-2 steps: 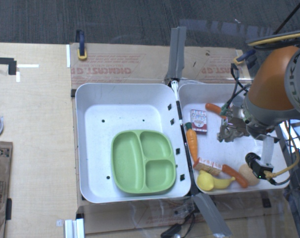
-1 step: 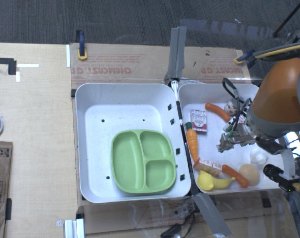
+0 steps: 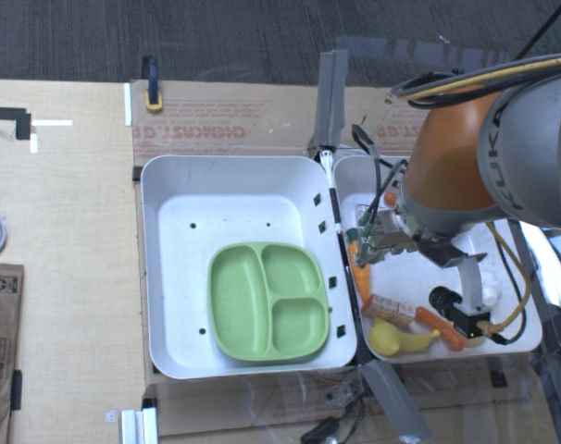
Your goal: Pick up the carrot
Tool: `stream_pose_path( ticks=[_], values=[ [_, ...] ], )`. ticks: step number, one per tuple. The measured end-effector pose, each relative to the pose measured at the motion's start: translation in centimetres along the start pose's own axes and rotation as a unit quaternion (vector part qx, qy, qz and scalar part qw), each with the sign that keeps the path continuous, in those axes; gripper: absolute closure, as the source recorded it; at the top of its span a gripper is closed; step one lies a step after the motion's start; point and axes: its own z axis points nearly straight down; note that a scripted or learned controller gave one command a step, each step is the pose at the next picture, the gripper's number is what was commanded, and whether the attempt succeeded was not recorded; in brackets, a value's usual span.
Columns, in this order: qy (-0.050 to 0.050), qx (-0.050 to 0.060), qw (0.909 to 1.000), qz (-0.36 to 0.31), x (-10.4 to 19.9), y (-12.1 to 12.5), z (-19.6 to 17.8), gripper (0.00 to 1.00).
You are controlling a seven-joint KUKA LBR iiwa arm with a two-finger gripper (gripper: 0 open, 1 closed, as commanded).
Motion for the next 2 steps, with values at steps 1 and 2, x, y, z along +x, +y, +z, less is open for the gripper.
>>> stream_pose_path(
  ticks=[1, 2],
  values=[
    [0.000, 0.000, 0.9975, 0.070, -0.7, 0.1, 0.0, 1.00],
    [0.000, 0.001, 0.9999, -0.017, -6.0, -0.6, 0.0, 1.00]
  ],
)
